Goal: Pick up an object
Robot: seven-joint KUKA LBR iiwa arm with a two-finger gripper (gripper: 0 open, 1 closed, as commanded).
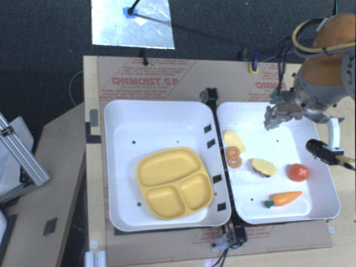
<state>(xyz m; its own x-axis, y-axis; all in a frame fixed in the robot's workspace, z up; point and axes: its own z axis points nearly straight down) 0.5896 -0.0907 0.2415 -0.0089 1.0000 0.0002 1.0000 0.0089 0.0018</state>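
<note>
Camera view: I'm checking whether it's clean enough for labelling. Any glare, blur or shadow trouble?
Camera view: evenly lit, shadows soft; the foil sheet above the bench glares bright; the gripper looks dark and slightly soft; carrot and tomato read clearly.

A robotics lab: two shallow white plastic bins [167, 107] on a cardboard-covered wooden bench [167, 74], aluminium framing rail [22, 157] at left edge.
</note>
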